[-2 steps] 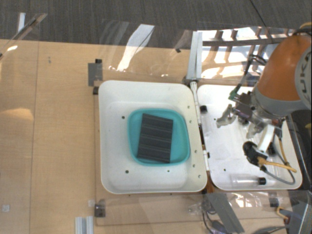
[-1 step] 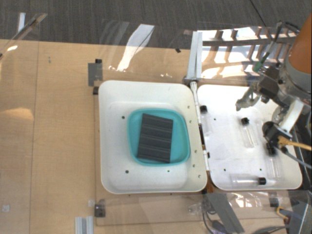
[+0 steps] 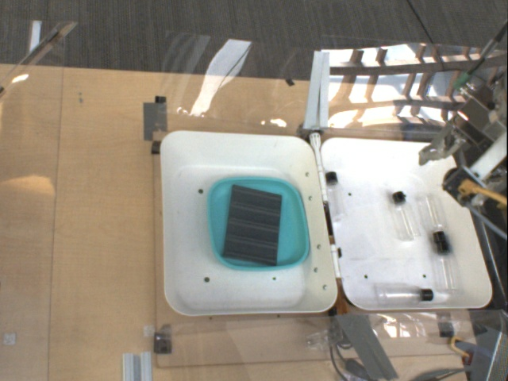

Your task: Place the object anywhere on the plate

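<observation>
the object, a dark grey ribbed rectangular block, lies flat on the teal plate. it sits near the plate's middle, its long side running from the far edge toward the near edge with a slight tilt. a teal margin shows around it on all sides, wider along the left edge.

the plate rests in the recessed floor of the left bin, roughly central, clear of the bin's walls.

the right bin touches the left bin along their shared edge. on its floor lie several clear tubes with black caps: one near the middle, one toward the right edge, one along the near edge. a small black piece sits near the far left corner of this bin.

both bins stand on a pale wooden bench.

the arm's end is at the right edge of the right bin, above its far right corner, well apart from the plate and the object. whether the gripper's tips are together or apart cannot be told; nothing is seen in its hold.
</observation>
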Controlling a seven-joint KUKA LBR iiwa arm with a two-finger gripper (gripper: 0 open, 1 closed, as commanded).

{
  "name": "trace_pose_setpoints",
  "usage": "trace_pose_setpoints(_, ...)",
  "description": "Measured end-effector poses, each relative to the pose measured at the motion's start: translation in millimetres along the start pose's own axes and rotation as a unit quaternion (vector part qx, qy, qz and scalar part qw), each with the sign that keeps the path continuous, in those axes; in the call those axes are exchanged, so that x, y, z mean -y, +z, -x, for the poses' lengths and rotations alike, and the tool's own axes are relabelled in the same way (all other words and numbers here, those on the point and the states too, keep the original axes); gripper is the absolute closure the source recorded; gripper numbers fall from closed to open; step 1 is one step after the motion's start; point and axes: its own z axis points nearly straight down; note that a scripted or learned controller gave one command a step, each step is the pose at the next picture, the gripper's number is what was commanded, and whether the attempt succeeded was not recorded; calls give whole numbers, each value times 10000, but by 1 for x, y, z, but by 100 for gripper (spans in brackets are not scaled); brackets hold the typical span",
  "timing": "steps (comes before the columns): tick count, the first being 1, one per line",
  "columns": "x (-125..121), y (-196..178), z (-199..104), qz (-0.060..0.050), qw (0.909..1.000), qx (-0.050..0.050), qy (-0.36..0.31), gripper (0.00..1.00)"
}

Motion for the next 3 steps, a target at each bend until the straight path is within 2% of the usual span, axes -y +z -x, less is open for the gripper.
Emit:
trace_pose_setpoints(1,-33,-12,30,6,9908,-1,1352,0)
trace_pose_setpoints(2,-81,-13,73,7,9691,9,2468,0)
trace_pose_setpoints(3,-105,2,96,-10,9655,23,2603,0)
